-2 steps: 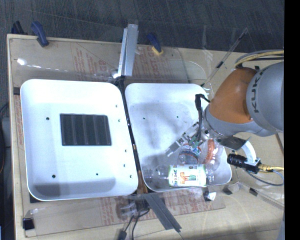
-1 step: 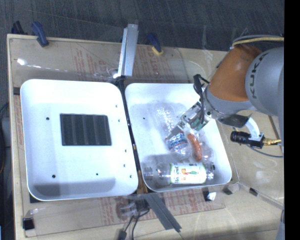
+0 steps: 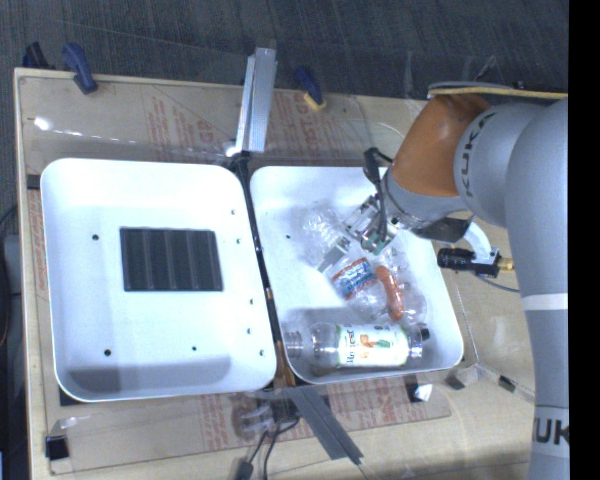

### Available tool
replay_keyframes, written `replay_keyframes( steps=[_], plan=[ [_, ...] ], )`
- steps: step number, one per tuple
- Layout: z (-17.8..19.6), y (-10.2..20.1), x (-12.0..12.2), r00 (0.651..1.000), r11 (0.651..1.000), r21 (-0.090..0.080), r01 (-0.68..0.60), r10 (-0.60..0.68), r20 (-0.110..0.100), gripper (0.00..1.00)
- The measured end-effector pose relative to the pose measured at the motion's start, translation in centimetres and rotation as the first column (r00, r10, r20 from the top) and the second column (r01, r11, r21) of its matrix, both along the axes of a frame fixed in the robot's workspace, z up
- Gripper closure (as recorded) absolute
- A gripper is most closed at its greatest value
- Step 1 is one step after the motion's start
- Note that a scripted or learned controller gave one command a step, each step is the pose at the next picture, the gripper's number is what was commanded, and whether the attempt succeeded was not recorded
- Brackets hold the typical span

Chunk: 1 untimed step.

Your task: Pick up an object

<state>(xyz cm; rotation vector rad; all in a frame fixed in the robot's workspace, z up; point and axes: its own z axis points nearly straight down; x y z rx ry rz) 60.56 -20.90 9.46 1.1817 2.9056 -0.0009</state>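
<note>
The right bin (image 3: 280, 228) holds a clear plastic bottle (image 3: 360, 345) with a green and orange label, lying on its side along the near wall. Above it lie an orange sausage-shaped toy (image 3: 391, 291) and a small packet with red and blue print (image 3: 352, 276). A crumpled clear plastic wrapper (image 3: 323, 230) sits further back. My gripper (image 3: 372, 230) is low in the bin's far right part, just right of the wrapper and above the packet. The wrist hides the fingers.
The left bin (image 3: 80, 308) has a dark ribbed rectangle (image 3: 170, 259) on its floor. A metal bar (image 3: 255, 98) rises behind the gap between the bins. Blue clamps (image 3: 80, 68) sit at the bench's far edge.
</note>
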Motion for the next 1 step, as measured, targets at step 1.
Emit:
replay_keyframes(
  steps=[1],
  plan=[
    [-0.08, 0.72, -2.95, 0.999, 0.999, 0.002, -0.037, 0.037, -0.002, 0.00]
  ],
)
